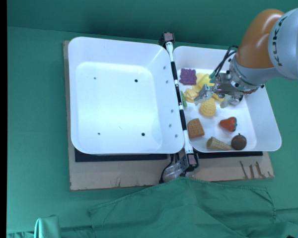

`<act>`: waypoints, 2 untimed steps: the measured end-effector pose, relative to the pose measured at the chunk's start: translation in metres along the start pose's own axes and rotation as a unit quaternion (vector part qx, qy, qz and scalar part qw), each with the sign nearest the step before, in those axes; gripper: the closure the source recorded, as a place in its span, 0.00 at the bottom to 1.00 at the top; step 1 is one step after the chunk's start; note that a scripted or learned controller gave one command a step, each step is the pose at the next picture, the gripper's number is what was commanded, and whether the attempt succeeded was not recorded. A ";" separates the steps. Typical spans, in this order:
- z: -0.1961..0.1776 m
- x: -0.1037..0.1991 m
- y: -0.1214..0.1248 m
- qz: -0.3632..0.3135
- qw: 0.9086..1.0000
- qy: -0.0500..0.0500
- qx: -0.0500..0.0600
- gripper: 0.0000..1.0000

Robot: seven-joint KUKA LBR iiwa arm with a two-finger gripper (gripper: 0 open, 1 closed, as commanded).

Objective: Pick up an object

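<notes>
The nearest candidate for us is the yellow pineapple-shaped toy (207, 108), lying in the right bin (268, 133) amid other play food: a purple grape cluster (187, 76), yellow pieces (192, 93), a waffle (195, 128), a strawberry (228, 124), an ice-cream cone (217, 144) and a brown round piece (239, 142). Our gripper (213, 90) hangs just above the pineapple; whether its fingers are spread or closed, we cannot tell. We judge the descent should centre on one toy, clear of its touching neighbours. The left bin (84, 53) sits beside.
</notes>
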State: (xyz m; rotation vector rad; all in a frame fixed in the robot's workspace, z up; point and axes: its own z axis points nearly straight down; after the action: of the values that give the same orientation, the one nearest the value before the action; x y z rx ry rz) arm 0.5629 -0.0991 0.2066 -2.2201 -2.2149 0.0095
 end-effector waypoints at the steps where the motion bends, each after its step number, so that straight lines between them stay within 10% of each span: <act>1: -0.005 -0.001 0.000 0.001 1.000 0.000 -0.003 0.00; 2: -0.005 -0.001 0.000 0.001 1.000 0.000 -0.003 0.00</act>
State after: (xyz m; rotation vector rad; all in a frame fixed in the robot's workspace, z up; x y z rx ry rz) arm 0.5625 -0.0997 0.2120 -2.2249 -2.2171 0.0030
